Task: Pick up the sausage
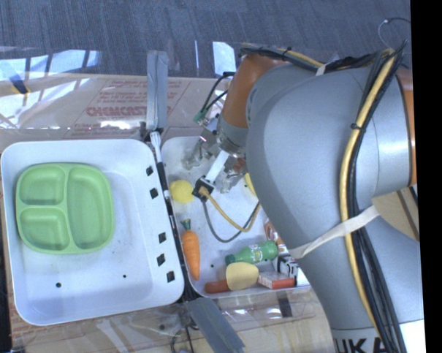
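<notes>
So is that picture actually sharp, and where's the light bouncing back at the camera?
In the camera view, the green divided plate and orange toy carrot look fairly sharp; the big grey robot arm, nearer the lens, looks soft. Pale blue glare sits on the clear plastic sheet behind the bins, and the left white bin carries soft shadow along its walls.

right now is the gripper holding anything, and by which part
Cannot be told: the gripper sits low in the right bin, its tips unclear. The sausage lies apart, near the front wall.
</notes>
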Controlling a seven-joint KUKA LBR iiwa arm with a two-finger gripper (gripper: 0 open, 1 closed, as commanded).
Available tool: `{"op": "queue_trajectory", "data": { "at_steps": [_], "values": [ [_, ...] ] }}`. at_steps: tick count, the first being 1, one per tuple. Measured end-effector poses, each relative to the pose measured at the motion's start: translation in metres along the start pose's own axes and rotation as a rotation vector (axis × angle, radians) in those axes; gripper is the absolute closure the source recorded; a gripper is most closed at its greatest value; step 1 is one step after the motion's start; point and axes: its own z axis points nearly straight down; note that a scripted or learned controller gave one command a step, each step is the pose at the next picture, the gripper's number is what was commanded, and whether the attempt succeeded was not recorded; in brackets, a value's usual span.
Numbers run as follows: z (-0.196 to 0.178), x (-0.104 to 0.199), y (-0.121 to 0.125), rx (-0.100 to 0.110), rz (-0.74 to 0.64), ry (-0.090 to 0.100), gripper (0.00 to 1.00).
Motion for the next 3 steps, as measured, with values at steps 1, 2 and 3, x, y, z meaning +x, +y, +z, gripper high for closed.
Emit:
{"op": "queue_trajectory", "data": {
  "at_steps": [1, 2, 3],
  "values": [
    [-0.020, -0.021, 0.007, 0.001, 0.198, 0.000, 0.00],
    [-0.020, -0.022, 0.007, 0.002, 0.198, -0.001, 0.00],
    [0.000, -0.079, 0.054, 0.002, 0.152, 0.000, 0.00]
  ]
}}
